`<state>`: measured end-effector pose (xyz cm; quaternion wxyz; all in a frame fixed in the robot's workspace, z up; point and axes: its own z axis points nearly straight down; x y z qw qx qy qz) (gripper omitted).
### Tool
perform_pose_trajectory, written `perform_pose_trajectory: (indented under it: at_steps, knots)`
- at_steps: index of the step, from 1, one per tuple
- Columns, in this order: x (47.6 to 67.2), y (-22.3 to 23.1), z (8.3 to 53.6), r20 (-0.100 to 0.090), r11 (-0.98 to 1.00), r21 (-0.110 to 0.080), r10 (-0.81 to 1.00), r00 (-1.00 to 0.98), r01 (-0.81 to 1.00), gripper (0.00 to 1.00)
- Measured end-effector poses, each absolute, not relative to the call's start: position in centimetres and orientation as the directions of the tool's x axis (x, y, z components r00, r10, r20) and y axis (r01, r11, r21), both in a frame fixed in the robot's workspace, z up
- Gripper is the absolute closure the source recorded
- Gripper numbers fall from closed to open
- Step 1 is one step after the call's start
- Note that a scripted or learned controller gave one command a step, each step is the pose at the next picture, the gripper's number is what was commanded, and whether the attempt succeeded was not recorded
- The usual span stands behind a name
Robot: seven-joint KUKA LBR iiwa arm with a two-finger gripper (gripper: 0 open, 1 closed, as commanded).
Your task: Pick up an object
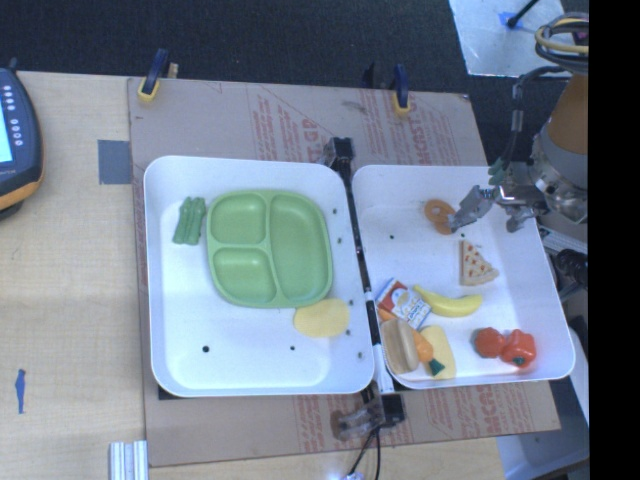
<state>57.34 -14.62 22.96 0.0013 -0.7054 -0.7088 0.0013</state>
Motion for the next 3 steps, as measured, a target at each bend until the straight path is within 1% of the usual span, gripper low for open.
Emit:
perform_pose_trajectory:
  at_steps: [1, 2, 3]
  knots:
    - [63.3, -13.8, 10.8, 0.0, 0.01, -0.008, 1.0, -0.01, 1.0, 0.0]
    - [62.7, -17.7, 21.3, -0.003, 0.001, 0.005, 1.0, -0.001, 1.0, 0.0]
    - [65.6, -17.4, 8.6, 0.0, 0.009, -0.008, 1.0, -0.009, 1.0, 0.0]
